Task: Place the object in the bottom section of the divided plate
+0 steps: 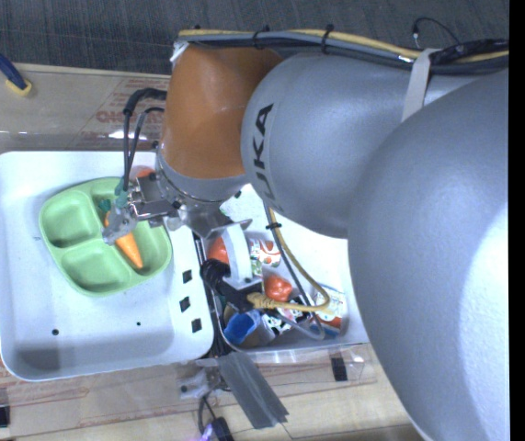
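Observation:
A light green divided plate (71,220) lies in the left white bin (23,320). An orange carrot-shaped object (131,249) rests at the plate's right side, in the compartment nearest the arm, with its tip pointing down and to the right. My gripper (120,217) hangs directly over the upper end of the carrot, at the plate's right rim. Whether it touches the carrot is hidden by the wrist hardware. The arm's orange band (202,108) and large grey body fill the right of the view.
The right bin (331,343) holds several toys: a red-orange piece (279,288), a blue cup (240,327) and a yellow item (290,306). Cables (135,127) loop beside the wrist. A blue clamp (9,72) sits at the bench's far left corner.

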{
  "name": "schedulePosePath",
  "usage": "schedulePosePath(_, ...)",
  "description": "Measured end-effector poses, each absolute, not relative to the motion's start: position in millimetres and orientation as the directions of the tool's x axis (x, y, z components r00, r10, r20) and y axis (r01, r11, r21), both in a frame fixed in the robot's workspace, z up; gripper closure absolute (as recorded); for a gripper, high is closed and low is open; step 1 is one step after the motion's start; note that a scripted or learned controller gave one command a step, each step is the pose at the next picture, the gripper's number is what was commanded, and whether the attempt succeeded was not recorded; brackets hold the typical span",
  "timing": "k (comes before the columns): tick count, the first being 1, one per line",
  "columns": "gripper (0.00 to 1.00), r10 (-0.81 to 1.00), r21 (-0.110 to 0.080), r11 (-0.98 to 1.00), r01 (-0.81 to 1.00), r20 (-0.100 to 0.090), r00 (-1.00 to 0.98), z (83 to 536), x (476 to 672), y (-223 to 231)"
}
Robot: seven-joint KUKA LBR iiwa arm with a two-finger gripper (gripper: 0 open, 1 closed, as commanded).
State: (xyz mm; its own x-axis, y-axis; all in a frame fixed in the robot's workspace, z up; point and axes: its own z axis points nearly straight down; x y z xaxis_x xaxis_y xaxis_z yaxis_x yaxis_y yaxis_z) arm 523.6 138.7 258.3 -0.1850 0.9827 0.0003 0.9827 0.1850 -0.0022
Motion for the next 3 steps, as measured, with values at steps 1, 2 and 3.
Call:
schedulePosePath(1, 0.00, 0.983, -0.003, 0.185, 0.983, 0.000, -0.185, 257.9, 523.5, 138.5)
schedulePosePath(2, 0.00, 0.983, -0.003, 0.185, 0.983, 0.000, -0.185, 257.9, 523.5, 138.5)
schedulePosePath(3, 0.00, 0.983, -0.003, 0.185, 0.983, 0.000, -0.185, 257.9, 523.5, 138.5)
